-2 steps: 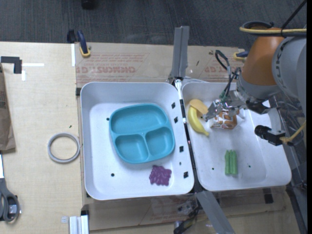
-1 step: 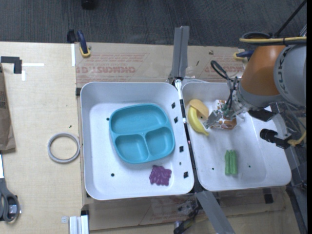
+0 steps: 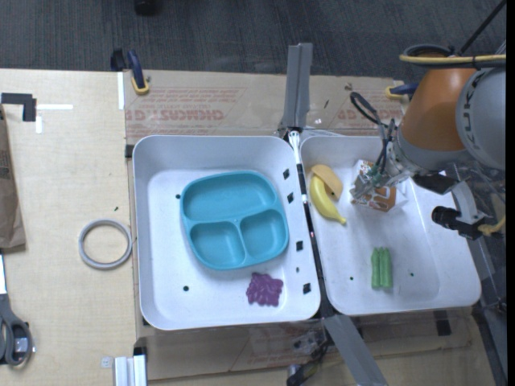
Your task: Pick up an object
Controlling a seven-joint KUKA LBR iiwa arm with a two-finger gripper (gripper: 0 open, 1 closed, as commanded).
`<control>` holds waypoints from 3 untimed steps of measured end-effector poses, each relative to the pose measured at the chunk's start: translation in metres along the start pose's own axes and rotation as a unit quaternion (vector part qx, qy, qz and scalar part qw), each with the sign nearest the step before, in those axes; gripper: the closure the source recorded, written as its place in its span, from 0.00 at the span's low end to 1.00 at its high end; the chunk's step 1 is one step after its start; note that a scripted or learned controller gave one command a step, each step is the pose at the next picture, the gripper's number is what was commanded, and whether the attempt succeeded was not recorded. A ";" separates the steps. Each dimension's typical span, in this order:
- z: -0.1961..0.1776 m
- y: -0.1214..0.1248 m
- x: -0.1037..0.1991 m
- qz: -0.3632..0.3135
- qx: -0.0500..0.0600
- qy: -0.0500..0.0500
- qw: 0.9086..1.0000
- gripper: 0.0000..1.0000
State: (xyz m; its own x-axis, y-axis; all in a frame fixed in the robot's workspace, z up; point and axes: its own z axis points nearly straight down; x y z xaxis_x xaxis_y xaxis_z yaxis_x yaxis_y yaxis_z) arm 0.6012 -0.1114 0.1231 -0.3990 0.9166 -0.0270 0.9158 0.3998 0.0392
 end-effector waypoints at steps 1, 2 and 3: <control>0.000 0.000 0.001 0.000 0.001 0.001 1.000 0.00; -0.010 -0.080 -0.022 -0.036 0.019 0.014 0.999 0.00; 0.027 -0.122 0.034 -0.043 0.020 0.015 0.999 0.00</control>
State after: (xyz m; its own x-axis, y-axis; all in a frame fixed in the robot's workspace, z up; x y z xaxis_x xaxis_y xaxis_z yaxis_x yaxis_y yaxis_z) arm 0.4770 -0.1293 0.0909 -0.4772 0.8788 0.0017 0.8788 0.4772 -0.0015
